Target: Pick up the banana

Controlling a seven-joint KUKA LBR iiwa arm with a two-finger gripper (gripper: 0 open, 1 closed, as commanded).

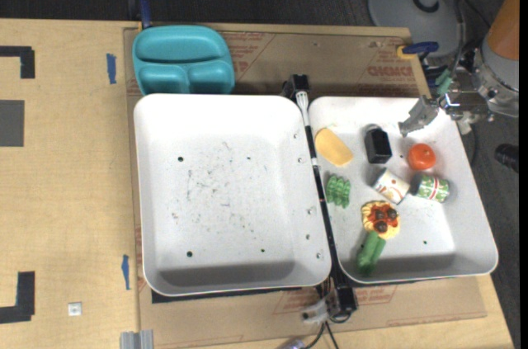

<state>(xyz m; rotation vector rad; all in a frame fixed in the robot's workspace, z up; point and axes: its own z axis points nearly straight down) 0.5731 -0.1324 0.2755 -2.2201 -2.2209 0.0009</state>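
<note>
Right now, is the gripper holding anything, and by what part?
Nothing is held. The gripper hangs over the right bin's upper right corner with no object between its fingers; the toys lie loose in the bin.

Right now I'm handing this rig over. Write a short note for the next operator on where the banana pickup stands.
End effector: over the back right part of the right bin, near the red tomato; grip state unclear.
Banana: probably the yellow piece lying at the bin's back left, beside the black block, apart from the end effector.
Done: nothing yet; the banana lies in the bin.
Left: move across to it, grasp, lift.
</note>
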